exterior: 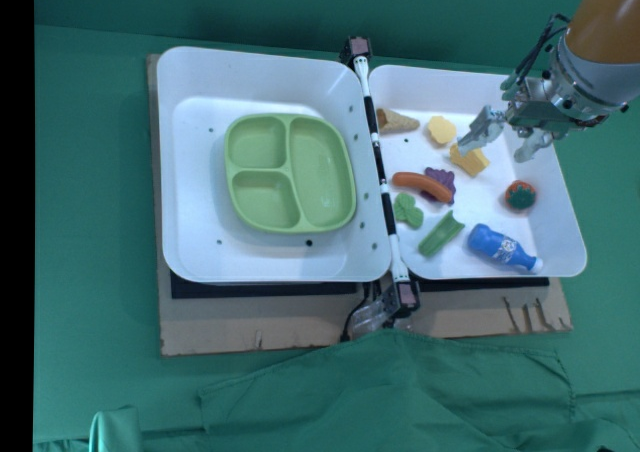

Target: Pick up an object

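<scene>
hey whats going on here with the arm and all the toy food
A robot arm reaches in from the right, its pincer open above the right bin, near a yellow block. It holds nothing yet. The toy food and a blue bottle lie loose in that bin; the left bin holds a green divided plate.

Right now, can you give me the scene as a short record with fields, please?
arm: reaches in from the right, gripper open above the right bin
held: nothing between the fingers
left bin: green divided plate
right bin: cone, two yellow blocks, sausage, purple grapes, two green pieces, red and green ball, blue bottle
nearest to gripper: the yellow block just below its left finger
</scene>
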